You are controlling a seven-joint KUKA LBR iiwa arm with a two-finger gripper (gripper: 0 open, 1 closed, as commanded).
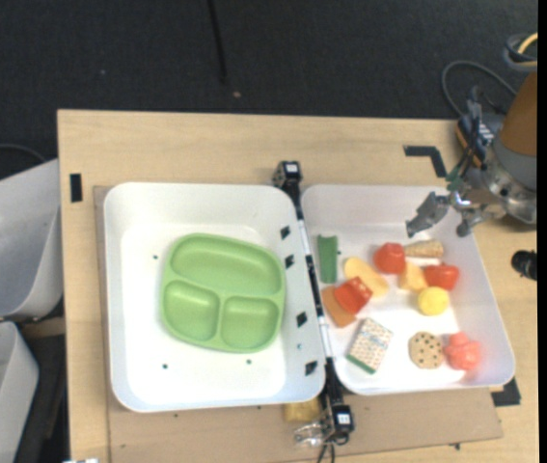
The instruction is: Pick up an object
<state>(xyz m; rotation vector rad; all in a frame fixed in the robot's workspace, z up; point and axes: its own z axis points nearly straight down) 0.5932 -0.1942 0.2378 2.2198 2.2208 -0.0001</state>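
The tool [446, 216] hangs spread wide, holding nothing, over the far part of the right bin [350, 201], just above the toy food [413, 287] heaped mid-bin, likely lining up for a downward grab

Two bins stood side by side on the bench [177, 148]: in the left bin [123, 355] lay a divided plate [223, 292], near its middle. In the right bin [490, 336], a strip [327, 258] lay along the left wall, a cluster of toy foods [403, 276] sat in the middle, and a small box [370, 343], a cookie [425, 349] and a lumpy piece [462, 351] lay in a row nearer the front. The gripper [444, 213] hung over the right bin's far right part, behind the cluster
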